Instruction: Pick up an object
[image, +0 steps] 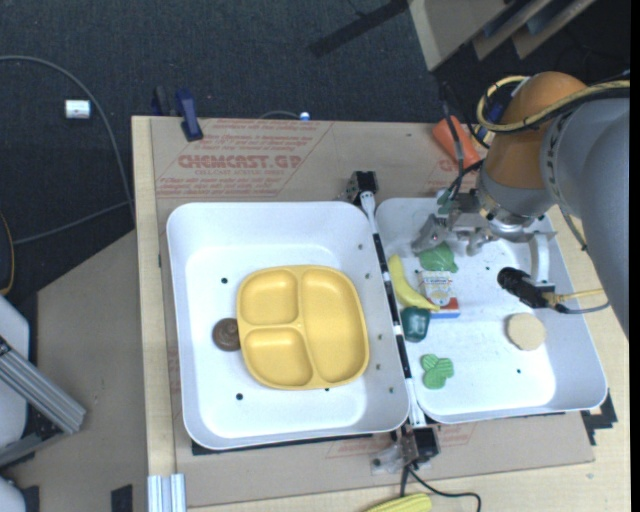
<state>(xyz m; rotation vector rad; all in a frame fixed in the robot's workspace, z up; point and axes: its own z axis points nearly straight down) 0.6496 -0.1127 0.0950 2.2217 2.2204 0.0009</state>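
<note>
My gripper (449, 238) hangs over the far part of the right bin (570, 375), its two metal fingers spread apart with nothing between them. Just in front of it lies a green object (438, 261), touching a small white and red packet (439, 288). A yellow banana (403, 285) lies along the bin's left wall. A dark green cup-like thing (415, 323) sits in front of the banana, and a light green leafy toy (436, 371) lies nearer the front. A beige round piece (525, 331) rests toward the right.
The left bin (190, 300) holds a yellow divided plate (301, 327) with a brown round thing (226, 334) at its left edge. The grey arm with its orange band (530, 130) comes in from the upper right over the right bin's far corner.
</note>
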